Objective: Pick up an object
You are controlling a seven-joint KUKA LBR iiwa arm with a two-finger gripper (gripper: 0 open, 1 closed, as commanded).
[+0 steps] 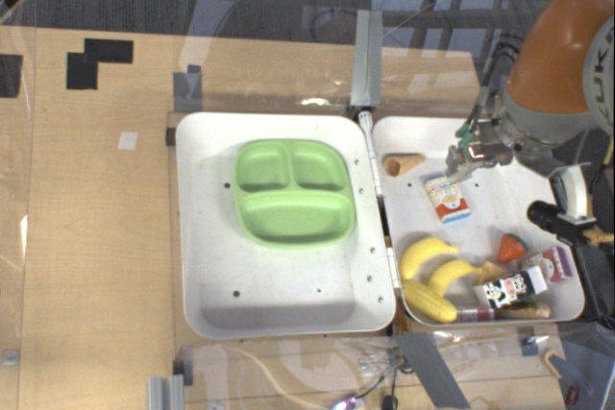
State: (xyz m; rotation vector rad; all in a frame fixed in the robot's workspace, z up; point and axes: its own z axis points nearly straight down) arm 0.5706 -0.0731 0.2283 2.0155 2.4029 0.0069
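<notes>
Arm: grey with the orange band, coming in from the right edge of the frame, bent over the right bin (573, 302).
End effector (468, 152): hovering over the upper part of the right bin, just above the small carton; can't tell from here whether it's spread or pressed together, and nothing is visibly pinched in it.
Small carton (448, 199): white, red and blue, lying flat in the bin, centre right of the frame.
Bananas (434, 276): two yellow ones, lower left corner of the right bin.
Red piece (511, 248): right of the bananas.
Left bin (207, 206): middle of the frame, carrying a green divided plate (291, 191).
Surface (86, 235): pale wood, left side.
</notes>
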